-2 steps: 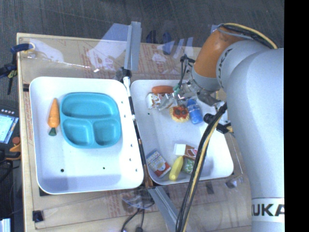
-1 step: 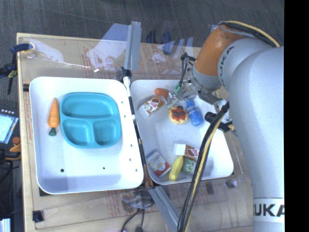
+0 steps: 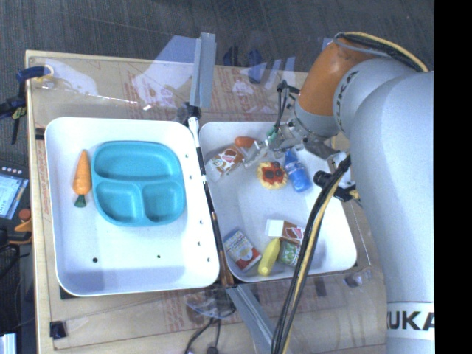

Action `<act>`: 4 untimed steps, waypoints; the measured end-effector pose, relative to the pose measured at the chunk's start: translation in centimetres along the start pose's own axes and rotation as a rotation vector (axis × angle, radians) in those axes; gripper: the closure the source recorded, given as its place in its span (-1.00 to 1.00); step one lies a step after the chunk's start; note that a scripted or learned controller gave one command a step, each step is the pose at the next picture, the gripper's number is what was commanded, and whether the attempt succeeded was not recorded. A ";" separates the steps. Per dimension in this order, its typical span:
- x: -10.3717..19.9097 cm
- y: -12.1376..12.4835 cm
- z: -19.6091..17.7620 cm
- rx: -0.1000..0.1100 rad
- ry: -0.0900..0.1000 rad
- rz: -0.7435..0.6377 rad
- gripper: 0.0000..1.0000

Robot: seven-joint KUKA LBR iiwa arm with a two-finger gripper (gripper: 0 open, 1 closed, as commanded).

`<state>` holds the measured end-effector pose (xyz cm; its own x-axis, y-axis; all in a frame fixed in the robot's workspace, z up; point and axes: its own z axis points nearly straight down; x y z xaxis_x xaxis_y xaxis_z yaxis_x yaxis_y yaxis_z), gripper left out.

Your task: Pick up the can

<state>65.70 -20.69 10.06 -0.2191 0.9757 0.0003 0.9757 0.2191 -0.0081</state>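
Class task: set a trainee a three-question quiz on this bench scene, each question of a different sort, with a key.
1. True or false: the carrot lies inside the blue tray.
2. Which bin holds the blue bottle: A left bin, B right bin?
3. Fill in: the yellow corn lies near the right bin's ____ edge.

Key: 1 false, it lies beside the tray. 2 B. 3 front.

Blue tray [image 3: 140,180], orange carrot [image 3: 82,172]
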 end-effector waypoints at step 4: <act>2.8 0.6 -8.0 -0.009 -0.001 -0.035 -1.00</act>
<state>65.75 -17.84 18.05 -0.2530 0.9675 -0.0007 0.9675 0.2530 0.0007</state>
